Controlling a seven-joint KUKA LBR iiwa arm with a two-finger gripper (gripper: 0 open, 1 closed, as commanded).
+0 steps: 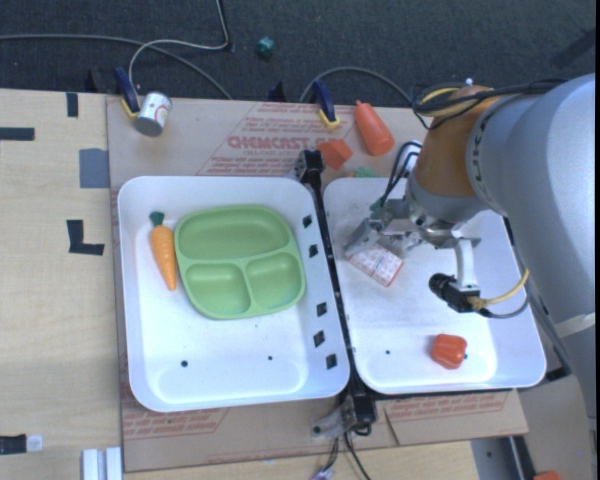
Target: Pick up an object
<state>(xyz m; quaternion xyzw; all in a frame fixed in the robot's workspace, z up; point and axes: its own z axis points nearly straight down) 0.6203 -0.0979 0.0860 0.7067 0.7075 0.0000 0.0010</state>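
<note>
Arm: our grey arm (540, 158) rises closest to the lens, reaching in from the right, its orange band (450, 158) just above the wrist.
Gripper: we see the gripper (372, 236) low over the upper left part of the right bin (420, 368); its metal fingers (358, 236) angle down toward the bin floor. We cannot tell whether they are spread or closed (the wrist hides too much), and nothing shows clearly between them.
Packet: a small pale packet with red print (377, 264) lies flat on the bin floor, right at the fingertips; whether they touch it we cannot say.
Red piece: a small red-orange object (448, 349) sits near the front of the same bin, well apart from the gripper.
Left bin: we find a green divided plate (240, 260) in the left bin (220, 383), with a toy carrot (163, 253) just beside its left edge.
Behind the bins: an orange toy (373, 129) and a smaller orange piece (335, 153) rest on the cardboard (250, 138), and a small can (152, 113) lies near its left corner.
</note>
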